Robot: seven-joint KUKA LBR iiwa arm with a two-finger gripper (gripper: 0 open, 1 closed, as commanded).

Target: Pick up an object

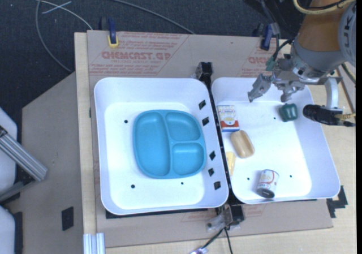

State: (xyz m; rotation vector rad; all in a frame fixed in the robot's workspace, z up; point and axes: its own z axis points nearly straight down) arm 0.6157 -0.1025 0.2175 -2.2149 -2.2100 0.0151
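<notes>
End effector (270,91) seen over right bin's (317,162) far end, fingers spread apart, nothing held between. Green object (289,112) just beside it. Carton (228,117), bread roll (243,144), can (266,183) nearer. Blue tray (168,143) in left bin (107,134).

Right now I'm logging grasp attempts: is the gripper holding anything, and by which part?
Nothing is held. The two-finger gripper hangs open above the right white bin, with no object between its fingers.
</notes>
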